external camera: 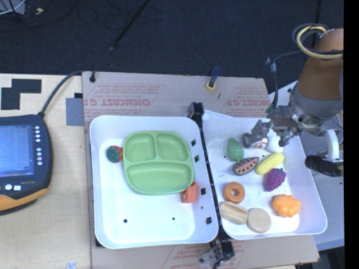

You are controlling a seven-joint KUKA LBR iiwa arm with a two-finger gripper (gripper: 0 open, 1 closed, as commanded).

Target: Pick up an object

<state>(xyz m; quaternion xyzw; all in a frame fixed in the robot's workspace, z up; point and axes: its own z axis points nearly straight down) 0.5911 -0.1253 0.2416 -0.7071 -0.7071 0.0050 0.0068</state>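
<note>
Gripper [268,134] hovering over right bin [317,206], far end, fingers spread wide, nothing between them. Just beside it: green toy [235,149], watermelon slice [246,165], corn [270,163]. Grapes [275,179], donut [234,193], pumpkin [286,205] nearer the bin's front.

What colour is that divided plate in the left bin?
The divided plate is light green, seen best in the overhead camera view.

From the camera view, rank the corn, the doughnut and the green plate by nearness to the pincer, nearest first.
1. Corn, right bin, just below the pincer.
2. Doughnut, right bin, lower and further left.
3. Green plate, left bin, across the divider.
</note>
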